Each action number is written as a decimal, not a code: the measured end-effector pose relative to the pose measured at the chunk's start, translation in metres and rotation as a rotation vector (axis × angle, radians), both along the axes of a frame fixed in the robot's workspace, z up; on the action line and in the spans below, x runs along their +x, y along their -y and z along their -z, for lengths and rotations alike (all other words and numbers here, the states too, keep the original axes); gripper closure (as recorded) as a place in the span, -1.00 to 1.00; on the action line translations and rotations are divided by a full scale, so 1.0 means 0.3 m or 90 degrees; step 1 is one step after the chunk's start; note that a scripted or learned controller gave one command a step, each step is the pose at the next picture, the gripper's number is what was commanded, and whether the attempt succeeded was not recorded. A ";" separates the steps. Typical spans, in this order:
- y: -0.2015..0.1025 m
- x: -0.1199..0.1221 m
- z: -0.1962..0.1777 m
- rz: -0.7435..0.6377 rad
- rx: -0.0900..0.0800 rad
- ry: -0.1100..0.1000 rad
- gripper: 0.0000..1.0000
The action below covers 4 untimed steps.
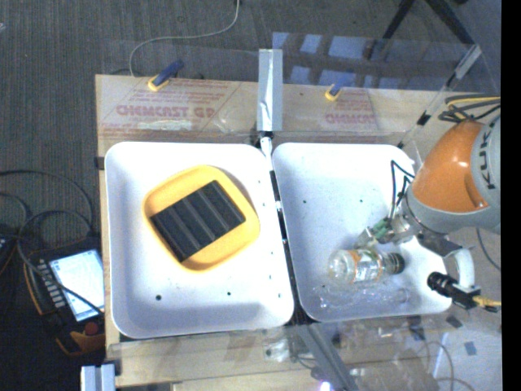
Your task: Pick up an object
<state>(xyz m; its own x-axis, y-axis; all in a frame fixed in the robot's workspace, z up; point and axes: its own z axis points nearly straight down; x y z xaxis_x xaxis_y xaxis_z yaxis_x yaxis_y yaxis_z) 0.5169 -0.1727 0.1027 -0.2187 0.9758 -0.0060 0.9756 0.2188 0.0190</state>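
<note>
Lying on its side in the right-hand shallow white bin [326, 177] is a small clear glass bottle [358, 265] with a pale label and a dark cap at its right end; it is sitting toward the near part of that bin, close to the front wall, with its length running roughly left to right. Just above and to the right of the bottle, the two-finger gripper [389, 231] is hovering low over the bin floor, near the bottle's capped end; from this slanted view it cannot be told whether it is touching the glass, and nothing is showing clearly between its tips. The grey arm with its orange band [456, 169] is reaching in from the right, its bulk covering the bin's right edge. Beside this bin, the left-hand shallow white bin [130, 300] is holding a yellow rounded-square tray with a black ribbed insert [202, 216], resting tilted near its middle, well apart from the bottle. Both bins are sitting on a wooden bench [187, 104].
</note>
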 end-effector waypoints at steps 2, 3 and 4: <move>0.157 0.000 -0.095 0.287 0.006 -0.015 -1.00; -0.052 -0.074 0.035 0.167 -0.003 -0.001 -1.00; -0.203 -0.091 0.035 0.125 -0.004 0.002 -1.00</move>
<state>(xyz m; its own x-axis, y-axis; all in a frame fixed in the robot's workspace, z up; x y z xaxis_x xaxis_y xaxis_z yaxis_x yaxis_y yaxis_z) 0.4896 -0.1116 0.0922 -0.0249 0.9996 -0.0118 0.9995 0.0251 0.0211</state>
